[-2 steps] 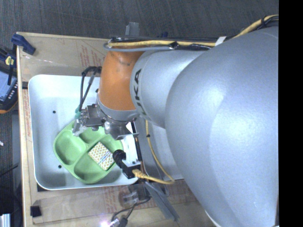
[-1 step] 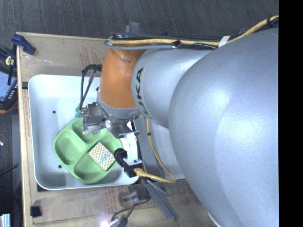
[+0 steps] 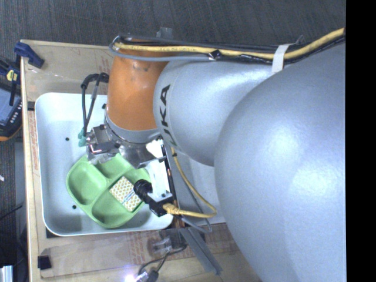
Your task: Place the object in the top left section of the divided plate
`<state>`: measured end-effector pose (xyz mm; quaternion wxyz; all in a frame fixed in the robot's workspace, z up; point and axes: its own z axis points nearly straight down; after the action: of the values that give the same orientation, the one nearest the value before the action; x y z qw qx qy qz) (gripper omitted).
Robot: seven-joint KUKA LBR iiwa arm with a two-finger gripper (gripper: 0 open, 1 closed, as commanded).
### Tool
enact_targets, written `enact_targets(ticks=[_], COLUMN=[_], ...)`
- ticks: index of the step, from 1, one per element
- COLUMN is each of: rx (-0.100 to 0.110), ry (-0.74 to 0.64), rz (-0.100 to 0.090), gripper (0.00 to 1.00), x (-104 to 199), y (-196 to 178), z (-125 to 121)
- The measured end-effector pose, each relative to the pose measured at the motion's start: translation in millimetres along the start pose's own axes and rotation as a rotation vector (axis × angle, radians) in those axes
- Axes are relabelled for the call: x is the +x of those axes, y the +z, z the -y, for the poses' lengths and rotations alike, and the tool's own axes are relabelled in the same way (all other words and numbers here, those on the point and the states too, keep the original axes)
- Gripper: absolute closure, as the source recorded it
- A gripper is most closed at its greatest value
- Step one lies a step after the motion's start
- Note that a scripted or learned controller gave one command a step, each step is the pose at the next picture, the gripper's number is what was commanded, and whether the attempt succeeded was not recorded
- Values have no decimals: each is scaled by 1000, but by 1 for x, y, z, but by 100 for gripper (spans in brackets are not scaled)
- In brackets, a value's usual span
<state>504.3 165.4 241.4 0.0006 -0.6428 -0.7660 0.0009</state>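
A green divided plate [image 3: 88,184] lies in the left white bin [image 3: 50,157], towards its lower middle. A small object with a yellow-and-white checked pattern [image 3: 124,192] rests on the plate's right side, near the ridge between two sections. The gripper [image 3: 136,170] hangs directly over the plate's right part, just above and beside the checked object. The orange band and grey wrist hide most of it. I cannot tell whether the object is touched by the gripper or just lying on the plate.
The arm's big grey body covers the right bin and most of the right half of the view. Black cables [image 3: 88,98] loop off the wrist over the left bin. The wooden bench edge [image 3: 88,254] runs along the bottom, and a dark device [image 3: 9,107] sits at far left.
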Motion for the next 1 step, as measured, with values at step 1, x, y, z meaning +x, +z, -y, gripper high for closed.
enact_targets(ticks=[1], rx=[-3], ry=[-193], rz=[-1], gripper=[100], x=[37], y=[-47], z=[22])
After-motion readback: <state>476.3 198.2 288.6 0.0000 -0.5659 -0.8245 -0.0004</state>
